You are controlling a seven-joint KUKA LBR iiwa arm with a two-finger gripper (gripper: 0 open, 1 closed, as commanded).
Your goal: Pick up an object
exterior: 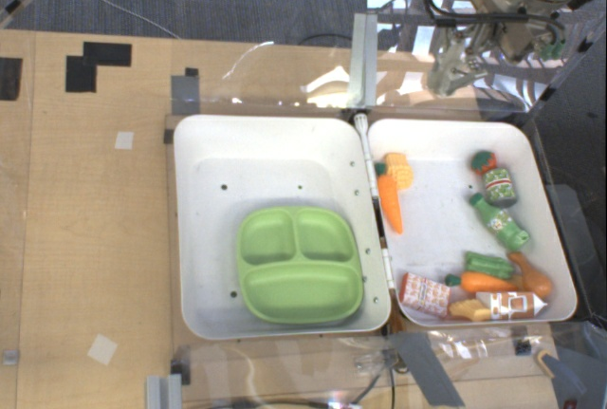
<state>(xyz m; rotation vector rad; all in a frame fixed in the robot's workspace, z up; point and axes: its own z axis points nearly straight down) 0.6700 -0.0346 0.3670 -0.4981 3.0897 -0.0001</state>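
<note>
Two white bins sit side by side on the bench: the left bin (204, 208) holds one green divided plate (299, 263) with three compartments, lying toward its front edge. The right bin (446, 198) carries the small items. One orange carrot (390, 202) lies along its left wall, with one yellow corn piece (399, 172) touching its top end. Near the back right corner sits one small can (497, 184) with a green and red label, and just in front of it one green bottle (501, 221); the writing on both is too small to read. Along the front edge are one red-and-white packet (426, 294) in the front left corner, one orange-and-white carton (510, 306), a second carrot (486, 283), one green vegetable (488, 263) and one brown drumstick-like piece (532, 276) crowded together. The gripper (453, 65) hangs above the bench behind the right bin's back edge, well apart from every item, with nothing between its fingers; whether they stand apart or together cannot be told.
</note>
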